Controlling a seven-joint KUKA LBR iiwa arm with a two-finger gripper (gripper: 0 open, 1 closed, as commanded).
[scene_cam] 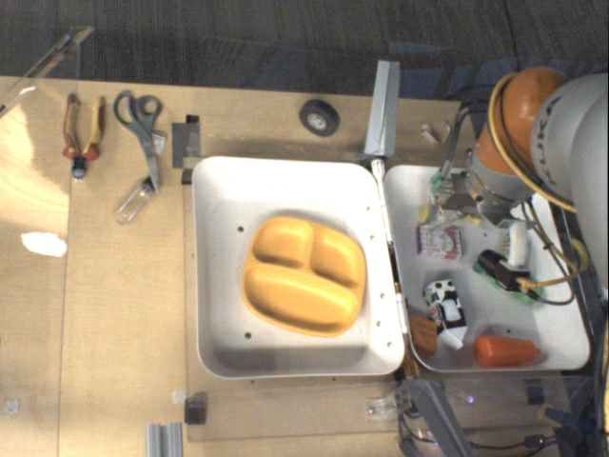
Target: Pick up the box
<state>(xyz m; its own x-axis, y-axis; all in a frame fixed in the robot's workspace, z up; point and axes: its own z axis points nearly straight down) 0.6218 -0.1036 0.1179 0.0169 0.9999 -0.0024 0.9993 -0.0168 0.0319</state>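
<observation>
Gripper above box, right bin

No legible text, perhaps faint print on the box.

Yellow lump in white bin; pink-patterned box; orange-red item.

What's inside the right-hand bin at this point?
The right bin holds a small pinkish box, a black-and-white toy, an orange-red item and a white tube. The arm covers its upper right corner.
</observation>
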